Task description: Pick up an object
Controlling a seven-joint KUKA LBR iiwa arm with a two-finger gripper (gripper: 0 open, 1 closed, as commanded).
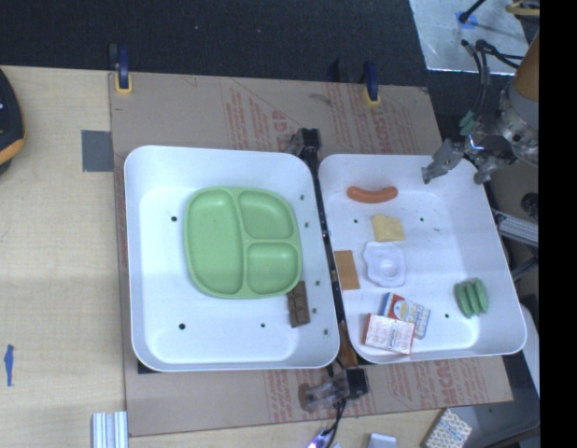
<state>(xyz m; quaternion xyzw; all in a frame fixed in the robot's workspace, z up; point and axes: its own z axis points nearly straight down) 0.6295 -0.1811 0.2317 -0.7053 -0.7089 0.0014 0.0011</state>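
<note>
The hand (461, 161) hangs over the far right corner of the right bin (457, 348), at the end of the arm that comes in from the right edge. Its two fingers are spread apart with nothing between them, so it is released and grasps no object.

The things to pick from lie in the right bin. A reddish sausage (372, 193) lies near the far wall, closest to the hand but clear of it. Just in front of it sits a pale yellow block (387, 228), and in front of that a small white cup-like piece (385, 263). A flat brown piece (345, 270) lies against the left wall beside the cup. Toward the near wall sit two small printed cartons (398, 322) in red, white and blue, touching each other; their print is too small to read. A green ridged object (471, 298) lies apart near the right wall. Nothing stands between the hand and these things.

The left bin (148, 250) holds a green divided plate (242, 242) with three sections, and a small dark brown piece (296, 304) just beside its near right corner.

Both bins rest on a cardboard sheet (214, 110) bearing faint red lettering that cannot be made out, held by two blue clamps (123, 68) at its far edge. The sheet lies on the wooden tabletop (46, 278).
</note>
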